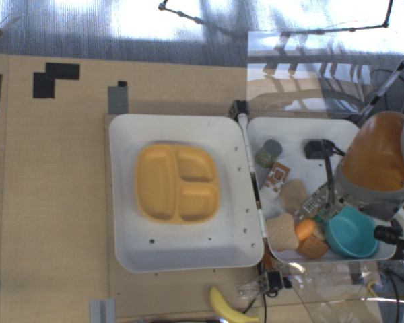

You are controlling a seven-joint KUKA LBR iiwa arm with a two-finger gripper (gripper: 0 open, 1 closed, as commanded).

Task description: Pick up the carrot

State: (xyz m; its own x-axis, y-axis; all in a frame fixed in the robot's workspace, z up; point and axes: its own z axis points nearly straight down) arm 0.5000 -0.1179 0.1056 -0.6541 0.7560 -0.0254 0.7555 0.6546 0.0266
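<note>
**Ana:** Where is the carrot right now?

**Ben:** In the right bin (303,130), near its front edge. The carrot (305,229) shows as a small orange piece among other items. A tan slice of bread (281,231) lies just to its left, a brown waffle-like piece (313,247) touches it from below, and a teal bowl (351,232) sits just to its right.

**Ana:** And the arm?

**Ben:** The arm (380,155) reaches in from the right, its orange band above the bowl. The tool (318,206) hangs just above and to the right of the carrot. I cannot tell how it is set; the metal parts blur into the clutter.

**Ana:** What could go wrong?

**Ben:** In my judgement, crowding is the main risk. The carrot is hemmed in on three sides, so a descending tool could land on the bread or the waffle piece instead, or nudge the bowl. The carrot also looks small and rounded, so it may slip out sideways under a squeeze.

**Ana:** Anything hard to make out?

**Ben:** Yes. Part of the carrot may be hidden beneath the tool. The arm covers the bin's right side. The left bin (128,200) holds a yellow divided plate (178,182). On the worktop (47,214), a banana (223,307) is cut off at the bottom edge.
</note>
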